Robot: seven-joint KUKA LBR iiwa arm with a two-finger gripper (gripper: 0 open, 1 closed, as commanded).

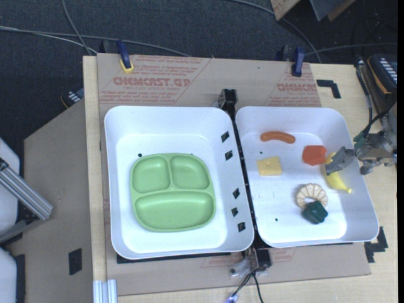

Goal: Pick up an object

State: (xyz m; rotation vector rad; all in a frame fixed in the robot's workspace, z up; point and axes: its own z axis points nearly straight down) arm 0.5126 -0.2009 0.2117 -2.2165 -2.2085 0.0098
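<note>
The right bin (353, 226) holds several small objects. An orange sausage (278, 137) lies near its back, with a yellow cheese square (269, 166) in front of it. An orange-red block (314, 154) sits toward the right wall, and a yellow banana (339, 182) lies just right of and in front of it. A beige ribbed piece (312, 194) rests against a dark green object (315, 214) nearer the front. My gripper (336, 161) reaches in over the bin's right rim, low between the orange-red block and the banana. Nothing is visibly held in it.
The left bin (120, 131) holds a green divided plate (172, 191). Black clips line the rim between the bins. Cables (379, 115) hang at the right by my arm. Clamps (125, 60) hold the cardboard base at the back.
</note>
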